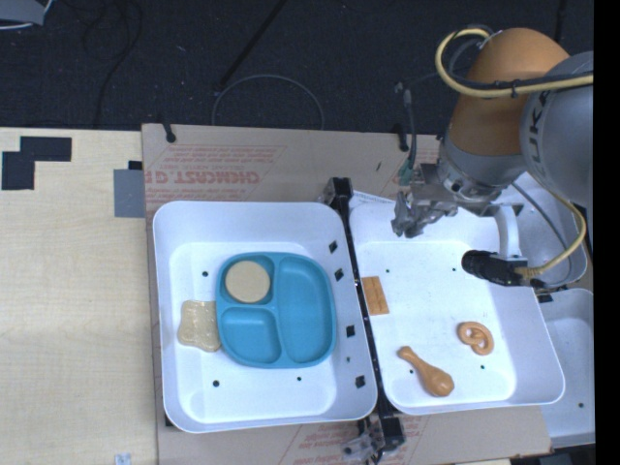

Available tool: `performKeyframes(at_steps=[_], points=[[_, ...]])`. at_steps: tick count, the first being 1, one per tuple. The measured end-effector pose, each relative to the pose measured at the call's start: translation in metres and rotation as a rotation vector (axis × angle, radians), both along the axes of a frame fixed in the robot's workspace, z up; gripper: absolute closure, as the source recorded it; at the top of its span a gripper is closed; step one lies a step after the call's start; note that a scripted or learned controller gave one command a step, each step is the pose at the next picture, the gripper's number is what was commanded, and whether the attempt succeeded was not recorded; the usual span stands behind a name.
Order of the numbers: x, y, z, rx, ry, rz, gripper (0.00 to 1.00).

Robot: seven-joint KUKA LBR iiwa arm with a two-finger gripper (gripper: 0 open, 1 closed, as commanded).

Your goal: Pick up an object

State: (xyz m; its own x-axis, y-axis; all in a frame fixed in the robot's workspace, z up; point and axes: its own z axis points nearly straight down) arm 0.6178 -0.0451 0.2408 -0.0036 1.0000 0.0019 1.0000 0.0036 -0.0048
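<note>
Tan drumstick point(425, 371), at five o'clock in the right bin point(542, 376), looks light and rigid, best pinched across its thin handle; whether the gripper point(415, 219) is open I cannot tell.

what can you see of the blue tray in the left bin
The blue divided plate looks like smooth plastic, with rounded corners and three compartments. It lies flat, right way up, in the left white bin. A round tan cracker-like disc sits in its upper-left compartment; the other two compartments hold nothing. A pale yellowish flat piece lies against its left edge on the bin floor.
</note>
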Motion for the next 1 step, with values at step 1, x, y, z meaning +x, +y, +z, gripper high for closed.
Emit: performKeyframes(at_steps=[1], points=[[-0.0052,0.0448,-0.0060,-0.001,0.000,-0.001,1.00]])
